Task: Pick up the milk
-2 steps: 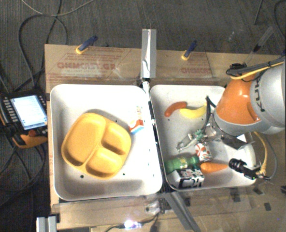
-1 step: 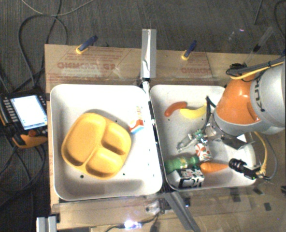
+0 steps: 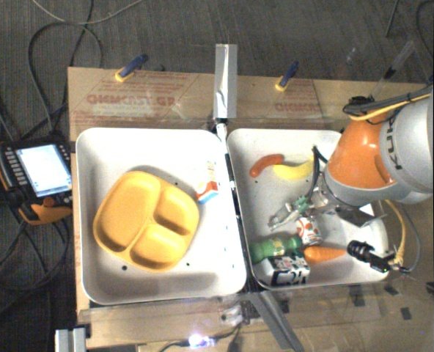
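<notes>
In the left bin, the milk (image 3: 208,188) lies by the right wall, touching the yellow plate (image 3: 148,219). It has not been picked up yet. The gripper (image 3: 298,211) hangs over the right bin (image 3: 333,139), well apart from it. I cannot tell if it is open or closed.

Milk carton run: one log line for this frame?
target: small white milk carton with red-blue print, left bin beside yellow divided plate | hand: over right bin, apart from carton | not picked
</notes>
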Robot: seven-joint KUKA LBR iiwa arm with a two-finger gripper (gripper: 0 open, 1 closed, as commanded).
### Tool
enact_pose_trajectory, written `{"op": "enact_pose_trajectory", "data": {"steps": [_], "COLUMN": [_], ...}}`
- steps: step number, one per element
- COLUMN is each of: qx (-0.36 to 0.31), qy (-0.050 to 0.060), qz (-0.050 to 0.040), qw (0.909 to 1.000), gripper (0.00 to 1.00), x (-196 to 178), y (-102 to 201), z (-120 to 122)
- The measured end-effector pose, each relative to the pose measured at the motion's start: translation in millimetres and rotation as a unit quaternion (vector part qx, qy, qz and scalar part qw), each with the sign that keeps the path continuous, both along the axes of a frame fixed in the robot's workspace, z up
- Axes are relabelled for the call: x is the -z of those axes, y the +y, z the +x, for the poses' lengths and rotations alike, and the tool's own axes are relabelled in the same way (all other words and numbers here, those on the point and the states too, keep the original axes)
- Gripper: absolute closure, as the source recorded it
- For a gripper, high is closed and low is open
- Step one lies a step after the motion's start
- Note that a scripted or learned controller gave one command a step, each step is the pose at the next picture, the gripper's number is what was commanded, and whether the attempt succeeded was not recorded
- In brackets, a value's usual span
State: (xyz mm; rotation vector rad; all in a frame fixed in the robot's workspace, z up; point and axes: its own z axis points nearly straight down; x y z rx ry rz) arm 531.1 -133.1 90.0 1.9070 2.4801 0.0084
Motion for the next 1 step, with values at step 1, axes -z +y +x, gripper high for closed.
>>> {"op": "enact_pose_trajectory", "data": {"steps": [1], "qx": [0.000], "qy": [0.000], "qz": [0.0000], "qw": [1.0000], "gripper": [0.00], "x": [0.0], "y": [0.0], "z": [0.0]}}
